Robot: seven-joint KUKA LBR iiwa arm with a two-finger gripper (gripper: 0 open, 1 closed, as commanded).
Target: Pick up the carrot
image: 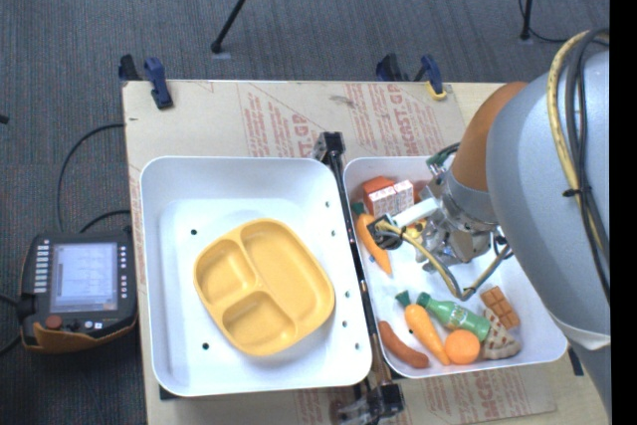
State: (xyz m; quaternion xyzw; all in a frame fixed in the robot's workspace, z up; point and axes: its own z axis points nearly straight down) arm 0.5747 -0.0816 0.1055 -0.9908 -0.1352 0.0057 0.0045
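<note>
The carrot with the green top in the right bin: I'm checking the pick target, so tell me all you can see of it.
The orange toy carrot with a green leafy top looks like smooth plastic. It lies flat in the shallow white right bin, top pointing up-left, tip down-right. A green bottle lies alongside it, and a reddish sausage sits on its other side. Nothing grips it.

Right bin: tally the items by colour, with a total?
Right bin, as far as the arm leaves it visible:
Orange: 3, carrot, second carrot, orange
Red-brown: 2, box, sausage
Green: 1, bottle
Tan: 1, waffle
Total: 7
</note>
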